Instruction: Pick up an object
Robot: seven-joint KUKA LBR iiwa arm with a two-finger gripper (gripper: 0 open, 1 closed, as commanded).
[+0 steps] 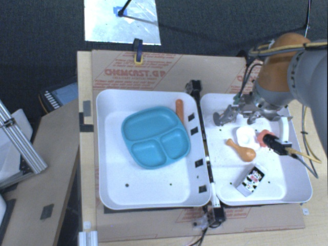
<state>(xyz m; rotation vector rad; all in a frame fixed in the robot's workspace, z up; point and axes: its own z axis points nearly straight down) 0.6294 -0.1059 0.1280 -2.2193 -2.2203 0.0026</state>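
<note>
A: Objects (242, 150), where?
B: Spread over both bins. Four in right bin (294, 188), two in left bin (110, 152).
A: Right bin first.
B: Near middle, closest to jaws: white piece (245, 135), pale against bin, outline hard to make out. Touching its right side: red piece (263, 136). Just below white piece: tan piece (247, 153), club-shaped, thin end pointing left, thick end right. Toward near edge, apart from other three: box (250, 181), black and white, lying tilted.
A: And left bin?
B: Holds blue plate (154, 137) with three compartments, set askew around middle; largest compartment toward far side, two smaller toward near side. Also orange stick (179, 108), lying along plate's upper right rim, close to divider (201, 137) between bins.
A: And jaws?
B: Hanging over right bin's far left part, up and left of white piece, near it. Open or closed: cannot tell, grey metal too bunched together from this angle.
A: And arm (307, 76)?
B: Grey, with orange band (277, 60), reaching in from right, above right bin's far corner.
A: And desk (84, 81)?
B: Carries both bins side by side, meeting along divider, on brown sheet (154, 70) with red print. Small blue and yellow clamp (137, 50) at sheet's far edge. Beyond desk, on dark floor, silver square (120, 14). Left of desk, aluminium rail (20, 145).
</note>
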